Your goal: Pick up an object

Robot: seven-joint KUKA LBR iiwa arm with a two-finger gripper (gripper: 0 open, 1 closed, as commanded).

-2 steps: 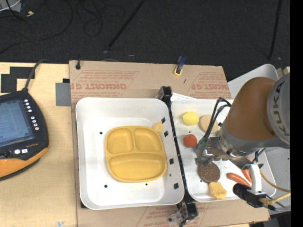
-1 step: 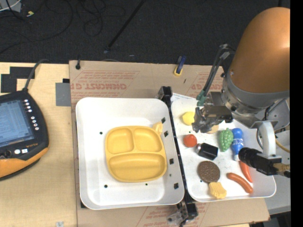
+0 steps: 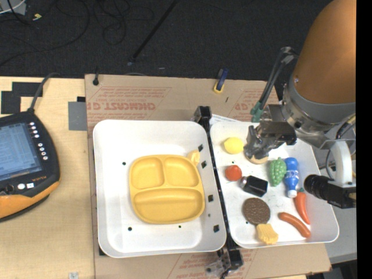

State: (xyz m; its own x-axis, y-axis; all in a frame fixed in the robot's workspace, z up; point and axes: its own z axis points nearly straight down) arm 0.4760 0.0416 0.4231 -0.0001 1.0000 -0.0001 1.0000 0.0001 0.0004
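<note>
The right bin (image 3: 232, 225) holds several small toy foods: a yellow lemon (image 3: 233, 145), a red tomato (image 3: 233, 172), a black block (image 3: 254, 185), a green bunch of grapes (image 3: 277, 171), a blue and white bottle (image 3: 291, 175), a brown cookie (image 3: 256, 210), a yellow cheese piece (image 3: 267, 233), a carrot (image 3: 301, 207) and a sausage (image 3: 294, 224). My gripper (image 3: 256, 153) hangs low over the bin's upper middle, just right of the lemon and left of the grapes. Its dark fingers point down, and I see nothing between them.
The left bin (image 3: 110, 156) carries a yellow divided plate (image 3: 166, 188). A black divider (image 3: 210, 173) runs between the bins. A tablet pendant (image 3: 23, 158) lies on the bench at far left. The arm's big orange and grey body (image 3: 328, 57) looms over the right bin's far corner.
</note>
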